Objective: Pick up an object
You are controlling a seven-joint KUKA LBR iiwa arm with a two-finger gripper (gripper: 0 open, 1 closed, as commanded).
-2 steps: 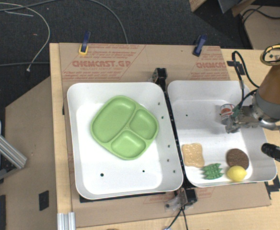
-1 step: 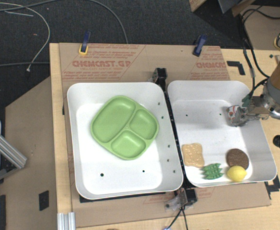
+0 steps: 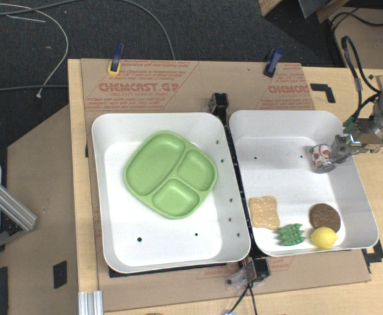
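Pincer (image 3: 325, 161): in the right bin (image 3: 290, 140); open or closed, I cannot tell.
Red-white object (image 3: 319, 153): touching the pincer.

Bright, even overhead light, soft shadows, mild glare on white bins (image 3: 106, 176), slight overall softness.

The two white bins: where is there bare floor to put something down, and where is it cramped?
Left bin: bare strips around the green divided plate, widest along the near edge. Right bin: open middle between the tool and the cracker. Crowded: near right corner, with cracker, green toy, brown cookie, lemon.
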